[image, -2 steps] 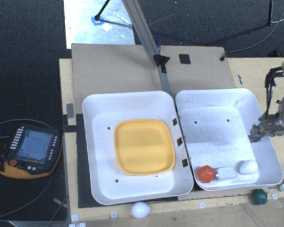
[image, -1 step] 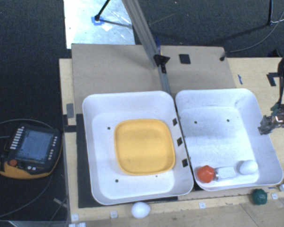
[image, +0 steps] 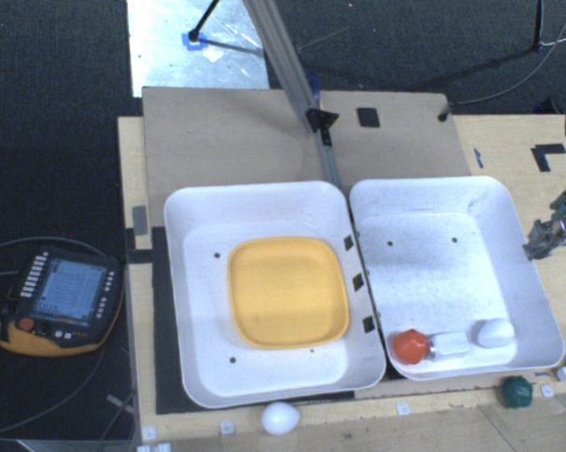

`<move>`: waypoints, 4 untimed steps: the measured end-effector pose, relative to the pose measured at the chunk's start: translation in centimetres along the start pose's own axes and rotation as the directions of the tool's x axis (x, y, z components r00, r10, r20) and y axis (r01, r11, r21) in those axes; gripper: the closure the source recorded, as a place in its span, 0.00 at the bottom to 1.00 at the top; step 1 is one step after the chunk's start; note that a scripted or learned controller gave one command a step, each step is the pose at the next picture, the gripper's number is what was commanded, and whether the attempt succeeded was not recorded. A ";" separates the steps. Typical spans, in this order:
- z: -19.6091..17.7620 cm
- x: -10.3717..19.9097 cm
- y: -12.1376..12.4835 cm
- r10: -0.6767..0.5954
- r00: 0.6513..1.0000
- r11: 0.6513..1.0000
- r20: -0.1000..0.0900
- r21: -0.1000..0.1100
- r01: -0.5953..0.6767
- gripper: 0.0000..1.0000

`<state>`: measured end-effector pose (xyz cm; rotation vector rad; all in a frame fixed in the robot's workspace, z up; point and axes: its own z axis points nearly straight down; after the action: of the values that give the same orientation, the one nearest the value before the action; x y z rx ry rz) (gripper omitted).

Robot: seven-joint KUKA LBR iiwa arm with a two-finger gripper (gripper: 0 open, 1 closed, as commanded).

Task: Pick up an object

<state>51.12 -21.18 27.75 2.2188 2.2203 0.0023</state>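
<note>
Tan counter (image: 401, 150) carries two white bins, and along its near edge, outside them, lie a white egg-shaped ball (image: 280, 418) and a dark green ball (image: 516, 391). Just beyond, a red ball (image: 410, 346), a white bottle (image: 449, 344) and a white egg (image: 495, 333) rest untouched along the right bin's (image: 434, 251) near wall; the left bin (image: 196, 271) holds a yellow plate (image: 289, 291). Farther right, the gripper (image: 548, 235) hangs over the bin's outer rim, apart from every object, so no pick has begun as far as I judge, and I cannot tell its state.

Left bin (image: 187, 271): one yellow square plate (image: 288, 291) with rounded corners, lying flat, right side up, roughly centred on the floor.

Right bin (image: 523, 257): three items in a row along the near wall. Orange-red ball (image: 410, 346) at the near-left corner; small white block (image: 449, 344) just beside it; white egg-shaped object (image: 495, 333) nearest the right wall.
</note>
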 end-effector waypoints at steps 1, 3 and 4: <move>1.7 4.9 1.8 -0.004 1.000 1.000 -0.002 0.003 0.004 1.00; 4.5 14.5 5.3 -0.004 1.000 1.000 -0.002 0.003 0.004 1.00; 5.4 19.6 7.6 -0.004 1.000 1.000 -0.002 0.002 0.004 1.00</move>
<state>58.68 -1.54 22.33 2.2160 2.2274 0.0016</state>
